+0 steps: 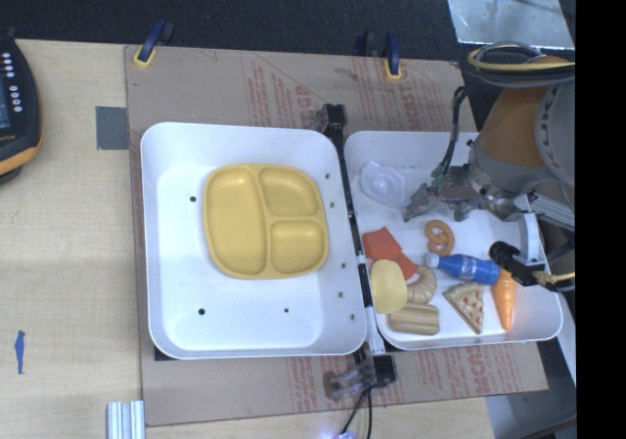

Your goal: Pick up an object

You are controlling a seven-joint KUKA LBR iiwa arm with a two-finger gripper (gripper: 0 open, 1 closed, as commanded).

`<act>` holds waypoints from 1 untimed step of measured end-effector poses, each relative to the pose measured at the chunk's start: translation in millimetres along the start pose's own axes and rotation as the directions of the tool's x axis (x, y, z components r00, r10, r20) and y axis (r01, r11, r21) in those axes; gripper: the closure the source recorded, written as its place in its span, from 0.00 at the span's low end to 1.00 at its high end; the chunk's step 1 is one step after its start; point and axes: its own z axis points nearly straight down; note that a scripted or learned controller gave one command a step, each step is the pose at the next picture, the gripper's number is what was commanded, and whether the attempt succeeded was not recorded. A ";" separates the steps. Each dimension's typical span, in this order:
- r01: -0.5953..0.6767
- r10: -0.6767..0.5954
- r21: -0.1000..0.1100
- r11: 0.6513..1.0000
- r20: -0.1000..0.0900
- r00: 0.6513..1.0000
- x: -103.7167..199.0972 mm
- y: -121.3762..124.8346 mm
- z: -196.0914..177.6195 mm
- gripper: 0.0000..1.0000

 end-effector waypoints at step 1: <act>-0.009 0.009 0.010 1.000 -0.001 1.000 -23.3 -60.0 1.1 0.00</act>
